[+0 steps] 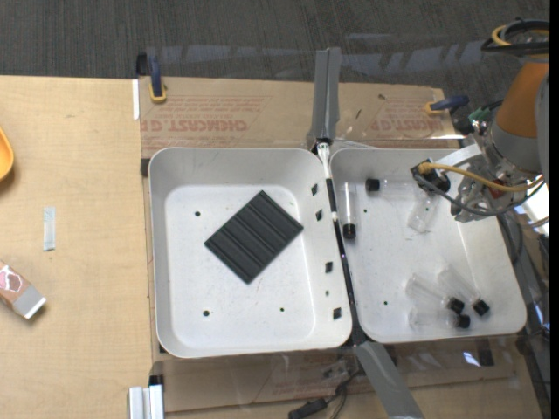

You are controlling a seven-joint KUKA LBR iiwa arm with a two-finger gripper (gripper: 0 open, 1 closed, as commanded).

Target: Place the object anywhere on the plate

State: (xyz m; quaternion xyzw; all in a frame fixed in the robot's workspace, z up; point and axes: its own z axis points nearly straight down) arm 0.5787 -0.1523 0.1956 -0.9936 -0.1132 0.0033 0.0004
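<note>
A dark ribbed square plate (254, 236) lies flat in the left bin (166, 260), turned like a diamond. Several clear plastic tubes with black caps lie in the right bin (515, 308). One tube (346, 208) rests along the bin's left wall. A small black cap (372, 184) sits near the back. A cluster of clear tubes with black caps (454, 302) lies at the front right. My gripper (476, 201) hangs over the right bin's back right part, below the orange band (522, 103), wrapped in cables. I see nothing held in it.
A grey divider post (327, 94) stands between the bins at the back. Blue clamps (155, 84) (447, 105) hold cardboard behind the bins. On the wooden bench to the left lie a small metal strip (49, 229) and a wrapped item (19, 291).
</note>
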